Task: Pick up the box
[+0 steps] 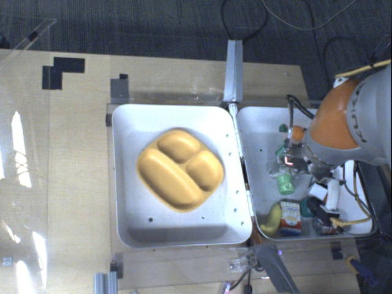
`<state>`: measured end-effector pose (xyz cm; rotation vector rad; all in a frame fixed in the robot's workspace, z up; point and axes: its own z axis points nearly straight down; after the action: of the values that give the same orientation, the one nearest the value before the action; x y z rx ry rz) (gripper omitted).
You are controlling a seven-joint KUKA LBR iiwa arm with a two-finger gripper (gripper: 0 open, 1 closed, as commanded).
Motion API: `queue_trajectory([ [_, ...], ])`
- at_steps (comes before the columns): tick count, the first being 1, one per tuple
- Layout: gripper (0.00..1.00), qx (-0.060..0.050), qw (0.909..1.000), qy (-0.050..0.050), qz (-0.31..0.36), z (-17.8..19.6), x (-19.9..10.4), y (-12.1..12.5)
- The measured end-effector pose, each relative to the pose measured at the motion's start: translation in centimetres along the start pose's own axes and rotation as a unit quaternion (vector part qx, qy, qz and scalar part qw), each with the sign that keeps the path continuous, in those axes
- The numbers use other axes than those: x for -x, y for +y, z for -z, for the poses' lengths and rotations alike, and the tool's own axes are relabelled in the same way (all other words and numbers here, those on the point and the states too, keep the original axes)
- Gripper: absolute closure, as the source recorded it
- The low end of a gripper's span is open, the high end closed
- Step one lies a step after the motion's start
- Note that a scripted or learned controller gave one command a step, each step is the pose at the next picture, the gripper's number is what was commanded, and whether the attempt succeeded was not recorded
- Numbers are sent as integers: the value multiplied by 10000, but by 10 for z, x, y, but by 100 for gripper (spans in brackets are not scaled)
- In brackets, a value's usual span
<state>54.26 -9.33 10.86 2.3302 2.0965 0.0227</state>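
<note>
The box [290,217] is small, with a pale top and a red and blue lower part, and lies near the front edge of the right bin [260,133]. My gripper [288,162] hangs over the middle of that bin, a short way behind the box and apart from it. A green bottle-like thing [285,183] lies just under and in front of the gripper, between it and the box. No part of the box is in the gripper.
A yellow banana [271,219] touches the box's left side. A large yellow bun-shaped thing [179,169] takes up the middle of the left bin [128,225]. A small green piece [283,128] sits further back in the right bin.
</note>
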Motion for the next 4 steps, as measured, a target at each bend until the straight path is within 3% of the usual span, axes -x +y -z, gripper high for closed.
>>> queue_trajectory([
  [1,100,6,10000,6,18,9,-1,1],
  [2,0,7,10000,6,16,10,-1,1],
  [3,0,-36,9996,-27,-282,-21,-4,19],
  [4,100,-8,9997,-20,-242,-10,-5,21],
])
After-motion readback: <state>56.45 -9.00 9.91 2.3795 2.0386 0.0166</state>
